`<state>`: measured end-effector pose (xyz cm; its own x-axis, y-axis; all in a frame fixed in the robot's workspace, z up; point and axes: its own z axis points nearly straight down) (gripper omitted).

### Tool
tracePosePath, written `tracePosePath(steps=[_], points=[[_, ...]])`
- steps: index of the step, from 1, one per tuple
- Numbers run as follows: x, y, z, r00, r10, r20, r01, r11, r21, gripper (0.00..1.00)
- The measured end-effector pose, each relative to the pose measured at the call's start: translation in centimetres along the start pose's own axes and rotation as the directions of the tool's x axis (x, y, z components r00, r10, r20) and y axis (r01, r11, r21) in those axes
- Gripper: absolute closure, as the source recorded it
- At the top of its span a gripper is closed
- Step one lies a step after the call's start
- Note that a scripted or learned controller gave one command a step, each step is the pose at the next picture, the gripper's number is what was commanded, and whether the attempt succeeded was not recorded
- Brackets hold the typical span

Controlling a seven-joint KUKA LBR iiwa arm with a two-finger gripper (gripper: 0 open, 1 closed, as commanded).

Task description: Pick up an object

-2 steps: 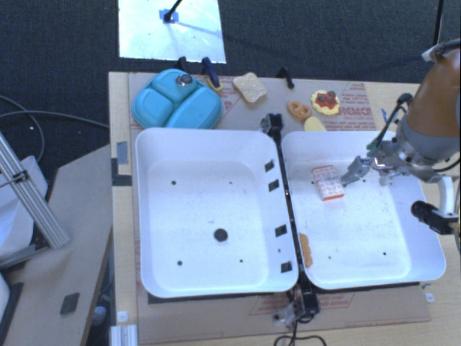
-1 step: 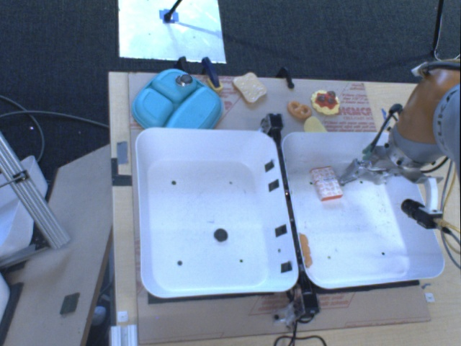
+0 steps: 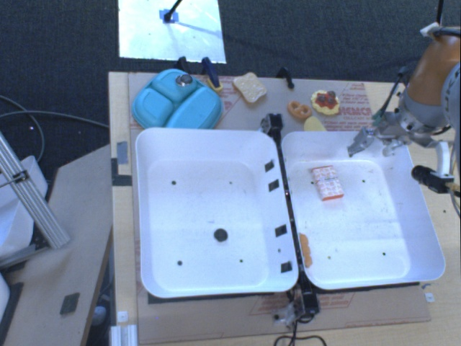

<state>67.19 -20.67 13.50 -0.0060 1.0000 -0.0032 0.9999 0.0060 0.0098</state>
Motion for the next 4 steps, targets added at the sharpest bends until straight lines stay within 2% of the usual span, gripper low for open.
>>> tracePosePath(steps=[1,2,3,4], points=[[0.6,-9.8,4.8,1.0,0.007,-0.002,-0.007,1.0,0.003,0.0],[0.4,-9.3,3.4,1.0,0.005,0.004,-0.005,1.0,-0.006,1.0],[7.2,-4.8,-1.7,1.0,-0.005,-0.003,0.005,1.0,0.0,1.0],[6.7,-5.1,-1.4,1.0,0.003,-0.003,-0.003,1.0,0.006,0.0]])
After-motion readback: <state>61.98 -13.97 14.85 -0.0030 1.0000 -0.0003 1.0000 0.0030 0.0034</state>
